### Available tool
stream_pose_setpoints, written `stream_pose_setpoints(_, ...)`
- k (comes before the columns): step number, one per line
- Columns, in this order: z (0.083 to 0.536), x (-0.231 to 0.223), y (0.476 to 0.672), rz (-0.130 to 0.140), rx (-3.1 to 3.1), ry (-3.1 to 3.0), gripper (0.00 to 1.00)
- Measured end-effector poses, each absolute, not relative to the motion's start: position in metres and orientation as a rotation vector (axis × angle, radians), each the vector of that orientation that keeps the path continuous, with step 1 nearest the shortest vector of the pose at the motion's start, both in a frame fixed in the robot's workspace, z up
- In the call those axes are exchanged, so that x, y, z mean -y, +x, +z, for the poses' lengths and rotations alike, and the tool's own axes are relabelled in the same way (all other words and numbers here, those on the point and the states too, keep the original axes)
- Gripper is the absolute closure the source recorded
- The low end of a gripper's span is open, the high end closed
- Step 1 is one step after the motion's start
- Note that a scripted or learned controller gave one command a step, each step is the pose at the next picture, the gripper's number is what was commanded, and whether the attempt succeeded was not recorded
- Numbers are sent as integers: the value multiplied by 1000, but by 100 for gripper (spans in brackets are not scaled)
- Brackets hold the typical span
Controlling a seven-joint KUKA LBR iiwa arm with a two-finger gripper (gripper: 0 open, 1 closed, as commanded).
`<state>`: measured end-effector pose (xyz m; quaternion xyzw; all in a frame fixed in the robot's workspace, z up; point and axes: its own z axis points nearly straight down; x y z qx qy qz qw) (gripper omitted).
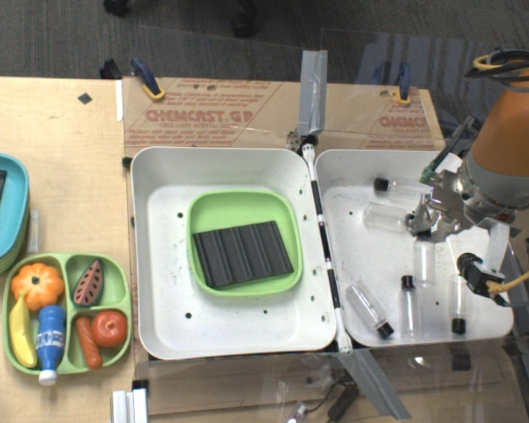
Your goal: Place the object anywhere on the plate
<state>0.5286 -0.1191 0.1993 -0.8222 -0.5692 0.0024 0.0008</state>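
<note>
Gripper (423, 223) hangs low in the right bin (485, 324), among clear vials with black caps; the nearest vial (423, 261) lies just below it. Whether it is open, I cannot tell. Green plate (286, 214) sits in the left bin (159, 263), bearing a dark ridged slab (242, 254). Picking seems underway; next comes a firm grasp, then carrying leftward.

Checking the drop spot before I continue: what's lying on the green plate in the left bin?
A dark ribbed rectangular mat lies flat on the green plate, covering most of its middle. Whatever is beneath the mat is hidden.
</note>
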Motion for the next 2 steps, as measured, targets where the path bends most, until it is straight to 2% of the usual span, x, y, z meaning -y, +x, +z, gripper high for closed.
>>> stream_pose_setpoints(1,190,61,513,7,1938,-2469,100)
stream_pose_setpoints(2,190,4,512,7,2031,-2394,100)
